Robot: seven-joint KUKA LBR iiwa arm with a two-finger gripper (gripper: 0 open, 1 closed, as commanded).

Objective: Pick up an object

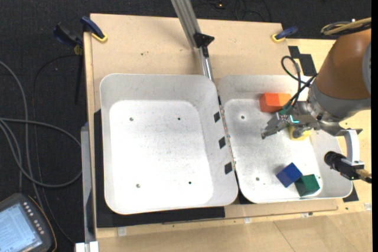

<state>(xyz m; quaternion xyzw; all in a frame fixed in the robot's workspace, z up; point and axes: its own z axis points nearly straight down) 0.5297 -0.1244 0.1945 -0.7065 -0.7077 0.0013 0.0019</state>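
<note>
Nearest us, at the bottom left corner, we see a handheld screen (20, 224); its writing is too small to read. Next come the two white bins on the bench. The left bin (118, 91) has a speckled floor. In the right bin (248, 186), a green block (308, 185) sits touching a blue block (289, 174) at the near right corner. Farther in, the gripper (273, 128) hangs over the bin floor with its fingers slightly spread and nothing between them. A yellow object (299, 134) lies just beside it, partly hidden by the wrist. An orange block (274, 101) rests behind the gripper, near the far wall. We find no readable labels.
</note>
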